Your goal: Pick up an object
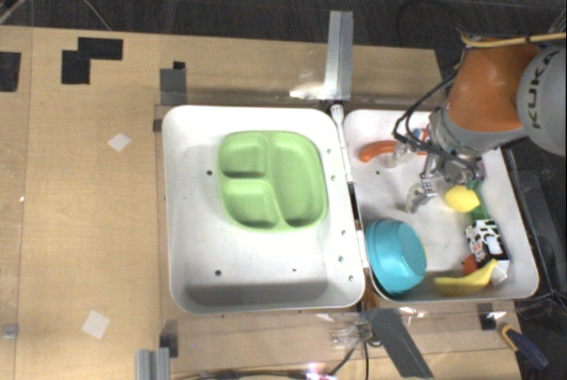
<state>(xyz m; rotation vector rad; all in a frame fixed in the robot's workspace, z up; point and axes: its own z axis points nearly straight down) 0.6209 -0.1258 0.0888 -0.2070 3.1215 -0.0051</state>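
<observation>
Claw (431, 190) low in the right bin (523, 276), reaching for something.
Finger state unclear; the yellow ball (462, 198) beside it needs a centred grip.

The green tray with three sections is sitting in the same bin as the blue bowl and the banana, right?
Not quite. The camera view shows the green tray alone in the left bin. The blue bowl and the banana are in the right bin, where the arm is reaching.
</observation>
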